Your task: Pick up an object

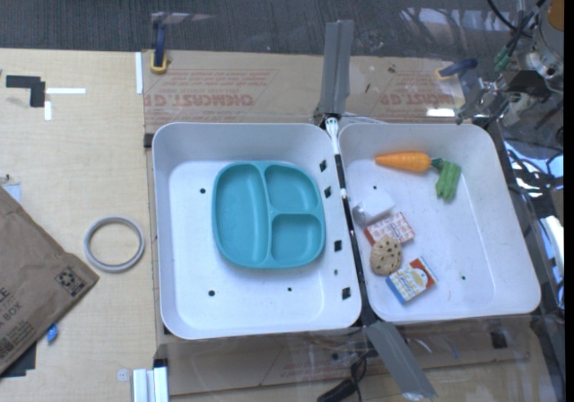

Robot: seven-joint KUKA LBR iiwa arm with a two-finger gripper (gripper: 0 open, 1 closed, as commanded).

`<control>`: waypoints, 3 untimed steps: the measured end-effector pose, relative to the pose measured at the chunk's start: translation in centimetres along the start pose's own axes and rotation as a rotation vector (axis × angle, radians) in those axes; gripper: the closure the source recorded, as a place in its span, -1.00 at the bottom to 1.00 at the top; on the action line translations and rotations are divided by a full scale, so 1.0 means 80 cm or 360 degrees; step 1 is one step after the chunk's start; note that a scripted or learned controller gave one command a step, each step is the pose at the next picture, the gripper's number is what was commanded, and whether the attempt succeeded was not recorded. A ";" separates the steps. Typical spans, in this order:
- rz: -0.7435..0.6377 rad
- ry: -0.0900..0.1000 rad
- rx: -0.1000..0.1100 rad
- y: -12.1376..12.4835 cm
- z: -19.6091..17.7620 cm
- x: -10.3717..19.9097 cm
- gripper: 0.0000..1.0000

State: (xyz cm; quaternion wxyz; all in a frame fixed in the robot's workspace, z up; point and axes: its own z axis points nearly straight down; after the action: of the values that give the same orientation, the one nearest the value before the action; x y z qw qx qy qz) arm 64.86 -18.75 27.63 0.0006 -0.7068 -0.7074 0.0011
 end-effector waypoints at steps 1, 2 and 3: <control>-0.0043 0.0000 0.0000 0.002 0.194 -0.012 -1.00; 0.0007 0.0019 -0.0001 0.016 0.218 -0.033 -1.00; 0.0006 -0.0001 -0.0021 0.018 0.207 -0.036 1.00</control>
State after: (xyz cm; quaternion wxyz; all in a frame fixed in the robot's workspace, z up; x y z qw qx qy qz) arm 66.24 -21.64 11.10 -0.0045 -0.7080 -0.7062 -0.0034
